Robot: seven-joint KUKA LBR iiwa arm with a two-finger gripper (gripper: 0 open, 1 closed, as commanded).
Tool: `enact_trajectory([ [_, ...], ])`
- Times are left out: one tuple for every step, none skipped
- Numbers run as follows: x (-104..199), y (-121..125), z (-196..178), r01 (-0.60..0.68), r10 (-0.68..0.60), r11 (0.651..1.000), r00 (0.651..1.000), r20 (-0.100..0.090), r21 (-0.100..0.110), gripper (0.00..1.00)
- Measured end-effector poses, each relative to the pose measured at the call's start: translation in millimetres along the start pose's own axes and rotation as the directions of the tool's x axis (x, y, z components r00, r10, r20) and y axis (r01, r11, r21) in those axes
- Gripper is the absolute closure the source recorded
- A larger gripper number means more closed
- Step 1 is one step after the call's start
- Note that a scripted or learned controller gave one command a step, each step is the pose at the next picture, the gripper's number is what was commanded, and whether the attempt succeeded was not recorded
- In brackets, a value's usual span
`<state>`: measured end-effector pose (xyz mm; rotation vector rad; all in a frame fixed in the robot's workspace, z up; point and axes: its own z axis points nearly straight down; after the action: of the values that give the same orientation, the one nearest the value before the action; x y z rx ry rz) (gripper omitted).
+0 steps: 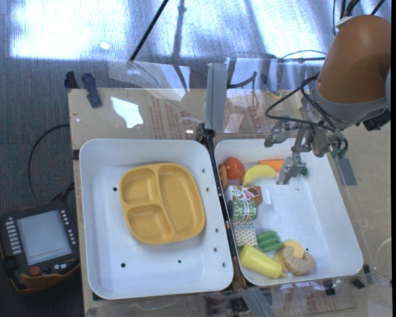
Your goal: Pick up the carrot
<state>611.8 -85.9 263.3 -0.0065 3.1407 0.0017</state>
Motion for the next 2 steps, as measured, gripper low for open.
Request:
enact_trajectory([
  [-3,-67,177,0.063,-0.063,0.998,0.998,-0.002,-0.001,0.00],
  [-33,-124,175,-0.174,0.174,0.985,0.985,0.000,0.000,0.00],
])
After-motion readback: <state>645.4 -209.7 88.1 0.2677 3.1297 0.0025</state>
